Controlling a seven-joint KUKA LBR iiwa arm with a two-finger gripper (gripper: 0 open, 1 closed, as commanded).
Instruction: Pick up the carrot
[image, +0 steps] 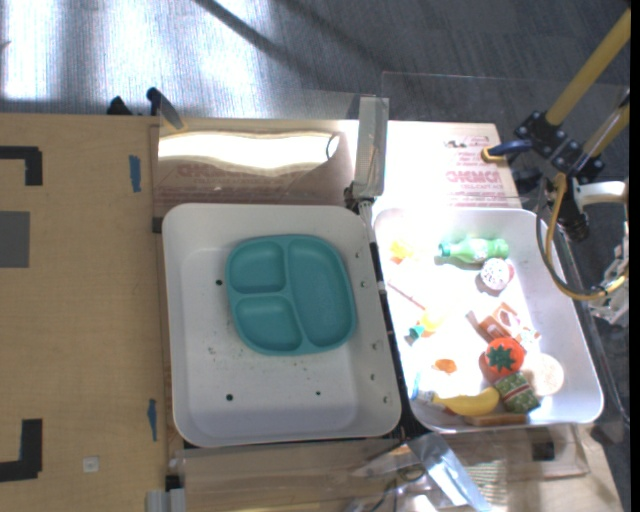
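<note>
White card behind the right bin (585, 375) carries red print (478, 178). The larger line seems to begin "CHEM", and the rest is too blurred to read. A smaller red line sits above it, also unreadable. Fainter red lettering (235, 172) runs across the brown board behind the left bin (190, 330), too washed out by glare to make out.

The right bin, on the side the arm reaches in from, holds a scatter of toy food. A green bottle (472, 248) lies on its side at the far end, with a small round white-and-pink piece (495, 273) just beside it. Mid-bin there is a red-brown carton (500, 322), its label too small to read. A red tomato (503, 356) with a green top touches it. At the near end a yellow banana (470, 402) lies against the wall, touching a green patterned piece (517, 392), with a pale disc (546, 375) beside that.

The carrot (445, 366) looks to be the small orange piece on the bin floor. It lies just beyond the banana, on the side of the tomato away from the arm. It is too small to be sure of its shape.

The left bin, further from the arm, holds a teal plate (291, 293) with three compartments, lying flat near the middle.

Whether the gripper is open or closed, or has hold of anything, cannot be told.
</note>
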